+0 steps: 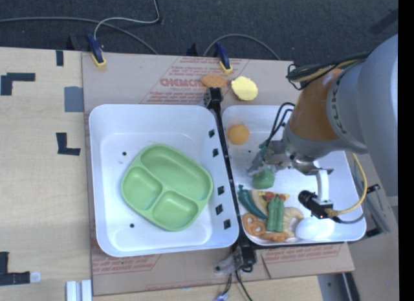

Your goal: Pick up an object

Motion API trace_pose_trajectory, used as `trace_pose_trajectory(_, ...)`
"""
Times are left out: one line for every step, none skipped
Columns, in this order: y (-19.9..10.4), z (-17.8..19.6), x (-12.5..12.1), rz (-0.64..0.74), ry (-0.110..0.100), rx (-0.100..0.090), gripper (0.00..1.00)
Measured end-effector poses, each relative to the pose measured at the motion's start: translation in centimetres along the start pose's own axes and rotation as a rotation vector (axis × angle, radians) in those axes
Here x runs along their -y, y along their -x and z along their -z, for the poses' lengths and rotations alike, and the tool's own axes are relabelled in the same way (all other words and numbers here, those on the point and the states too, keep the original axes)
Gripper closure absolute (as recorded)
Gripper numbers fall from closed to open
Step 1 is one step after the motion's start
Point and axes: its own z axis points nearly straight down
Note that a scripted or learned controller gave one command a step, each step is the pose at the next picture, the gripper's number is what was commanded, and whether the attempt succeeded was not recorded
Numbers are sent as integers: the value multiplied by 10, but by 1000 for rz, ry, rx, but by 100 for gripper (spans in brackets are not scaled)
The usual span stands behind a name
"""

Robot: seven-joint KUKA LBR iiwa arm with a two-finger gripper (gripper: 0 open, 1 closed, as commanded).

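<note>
You are looking down on the counter (39, 164) as the grey arm (349, 109) is reaching in from three o'clock, its end effector (265, 164) hanging low over the right bin (349, 183). Directly under it a small green object (263, 179) is lying, touching or just below the tip; whether it is clenched, released or grasping that piece you cannot tell, since the wrist is blocking the view.

At five o'clock from the tip, a heap is crowding the bin's near corner: a dark green pepper-like piece (249, 200), a green pod (276, 214), an orange pretzel shape (253, 226) and a white rounded object (315, 228). An orange ball (238, 133) is sitting apart at eleven o'clock. A yellow object (244, 88) is resting outside the bin at twelve o'clock. The left bin (107, 131) is carrying a green divided plate (167, 187).

The risk from here, in your judgement: the green object is small and rounded, so an off-centre close could be squeezing it sideways toward the heap, or the lift could be coming up bare. The black cable (283, 120) looping beside the wrist could also be snagging.
</note>
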Motion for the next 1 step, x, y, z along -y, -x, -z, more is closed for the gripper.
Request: trace_pose_trajectory(-54, 89, 1, 1, -6, -4, 100)
